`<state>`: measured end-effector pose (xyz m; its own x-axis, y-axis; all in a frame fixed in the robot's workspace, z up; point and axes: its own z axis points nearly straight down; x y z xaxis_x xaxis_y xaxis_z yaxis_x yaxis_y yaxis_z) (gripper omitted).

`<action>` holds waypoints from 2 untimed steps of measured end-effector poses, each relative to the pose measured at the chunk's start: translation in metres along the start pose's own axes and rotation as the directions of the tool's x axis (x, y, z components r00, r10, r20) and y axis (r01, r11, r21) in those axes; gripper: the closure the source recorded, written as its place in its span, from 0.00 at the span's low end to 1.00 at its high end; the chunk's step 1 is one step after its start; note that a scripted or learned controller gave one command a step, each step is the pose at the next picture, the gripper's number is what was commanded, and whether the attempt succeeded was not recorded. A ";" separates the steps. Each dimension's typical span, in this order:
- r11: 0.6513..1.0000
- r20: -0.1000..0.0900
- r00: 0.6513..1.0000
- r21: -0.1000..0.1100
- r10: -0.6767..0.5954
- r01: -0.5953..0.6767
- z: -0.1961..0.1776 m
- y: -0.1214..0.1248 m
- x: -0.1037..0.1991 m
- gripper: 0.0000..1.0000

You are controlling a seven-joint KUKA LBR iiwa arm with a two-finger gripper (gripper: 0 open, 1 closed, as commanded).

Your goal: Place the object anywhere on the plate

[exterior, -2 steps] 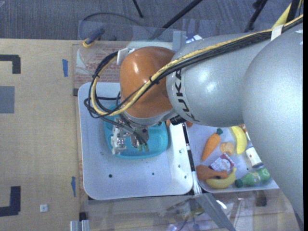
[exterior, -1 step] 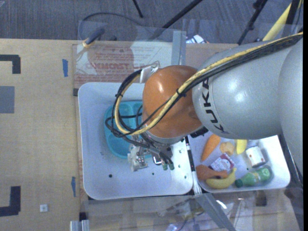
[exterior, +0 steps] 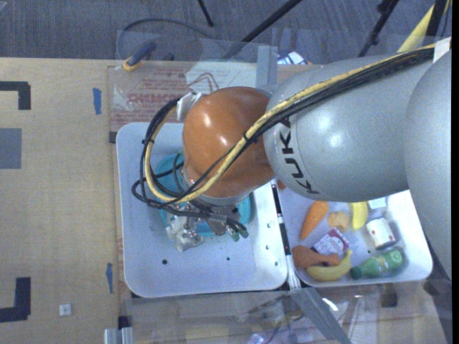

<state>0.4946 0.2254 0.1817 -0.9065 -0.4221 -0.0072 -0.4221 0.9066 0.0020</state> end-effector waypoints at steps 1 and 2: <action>1.000 0.000 1.000 0.000 0.001 -0.001 0.000 0.000 0.000 0.00; 1.000 0.007 1.000 -0.002 0.003 -0.003 -0.011 0.000 -0.002 1.00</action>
